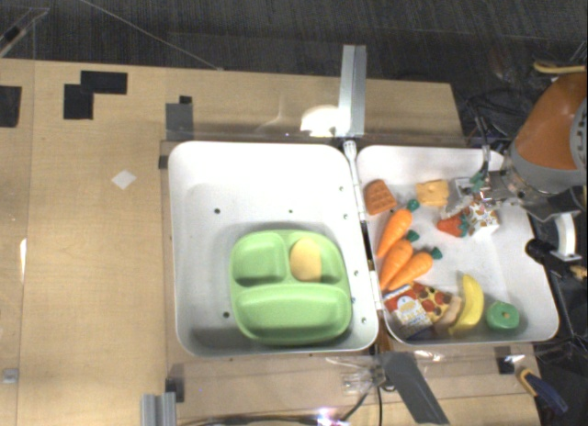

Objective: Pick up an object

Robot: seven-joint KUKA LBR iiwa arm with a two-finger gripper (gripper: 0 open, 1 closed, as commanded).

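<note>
Strawberry (pixel 451 225) under the gripper (pixel 480 202) in the right bin (pixel 542 309), grasp unproven
We see the gripper low at the far right of this bin, its metal tip just beside the small red strawberry, but we cannot tell how its fingers stand (glare and clutter hide them). We judge the risk to be a miss or a glancing pinch: the strawberry is small and sits close to the yellow block (pixel 432 193) and the near carrots (pixel 396 231), so a closing finger could nudge it aside or catch a neighbour instead, and it may slip on the lift
</note>
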